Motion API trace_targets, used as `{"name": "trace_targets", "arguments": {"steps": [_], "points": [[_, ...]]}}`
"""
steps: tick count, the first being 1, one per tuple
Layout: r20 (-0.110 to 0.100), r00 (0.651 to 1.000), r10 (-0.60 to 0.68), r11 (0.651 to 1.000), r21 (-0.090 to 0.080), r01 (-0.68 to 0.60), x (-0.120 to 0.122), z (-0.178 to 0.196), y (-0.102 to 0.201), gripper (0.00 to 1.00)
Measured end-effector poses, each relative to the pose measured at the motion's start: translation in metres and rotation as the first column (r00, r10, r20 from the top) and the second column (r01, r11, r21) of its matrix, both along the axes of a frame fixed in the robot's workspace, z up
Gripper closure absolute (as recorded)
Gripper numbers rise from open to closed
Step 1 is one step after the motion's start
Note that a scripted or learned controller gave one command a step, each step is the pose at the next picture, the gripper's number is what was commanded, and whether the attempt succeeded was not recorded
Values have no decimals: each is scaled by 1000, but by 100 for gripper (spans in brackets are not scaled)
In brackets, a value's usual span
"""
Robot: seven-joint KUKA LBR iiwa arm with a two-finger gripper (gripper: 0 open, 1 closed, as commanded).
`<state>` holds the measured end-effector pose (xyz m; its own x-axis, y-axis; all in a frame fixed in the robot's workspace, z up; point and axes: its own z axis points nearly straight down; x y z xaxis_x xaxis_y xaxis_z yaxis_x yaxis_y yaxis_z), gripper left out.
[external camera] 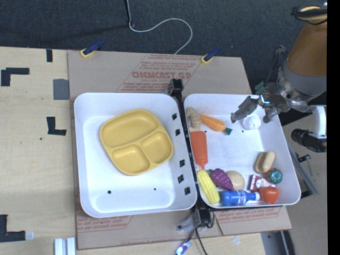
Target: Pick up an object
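The end effector (258,109) hangs spread above the right bin's (289,154) far corner, nothing between its fingers. A white object (251,123) sits just below it. A good grasp probably means descending straight, centred on it, clear of the bin wall.

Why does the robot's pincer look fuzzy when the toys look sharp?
In the camera view the pincer is a bit smeared, perhaps from moving, while the yellow plate and toy carrot look crisp; light is even, with soft shadows inside the right bin and no strong glare.
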<state>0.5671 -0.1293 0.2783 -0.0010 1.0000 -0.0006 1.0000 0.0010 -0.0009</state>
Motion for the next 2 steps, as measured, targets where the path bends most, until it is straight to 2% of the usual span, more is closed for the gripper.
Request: {"name": "trace_targets", "arguments": {"steps": [1, 2], "points": [[-1, 1000, 2, 1000, 0, -2, 0, 10, 1, 100], [-1, 1000, 2, 1000, 3, -2, -73, 41, 31, 100]]}}
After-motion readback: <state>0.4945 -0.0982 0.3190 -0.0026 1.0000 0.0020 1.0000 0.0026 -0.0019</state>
